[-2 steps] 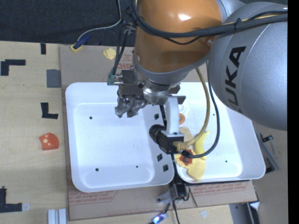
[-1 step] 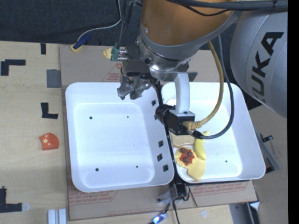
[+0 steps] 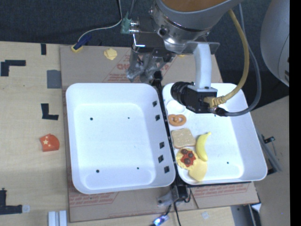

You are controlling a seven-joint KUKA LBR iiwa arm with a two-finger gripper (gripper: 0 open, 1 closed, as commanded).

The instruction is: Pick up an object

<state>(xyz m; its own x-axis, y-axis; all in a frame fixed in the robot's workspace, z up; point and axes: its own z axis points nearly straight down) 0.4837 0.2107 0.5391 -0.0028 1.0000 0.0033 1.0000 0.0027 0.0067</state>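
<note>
- Camera view: the arm's gripper (image 3: 146, 68) hangs over the desk (image 3: 28, 121) just past the far edge of the left bin (image 3: 113, 140), near the seam between the two bins. Can't tell whether it's clenched or released, too dark and cluttered up there.
- The right bin (image 3: 235, 149) has the goods along its left side: a pretzel (image 3: 177, 120), a slice of toast (image 3: 182, 137), a banana (image 3: 202, 145), and a little pizza slice (image 3: 187, 157) touching a pale yellow piece (image 3: 198, 171).
- Loose on the desk: a red strawberry-looking thing (image 3: 50, 142) left of the bins, and a small yellow bit (image 3: 110, 54) up top.
</note>
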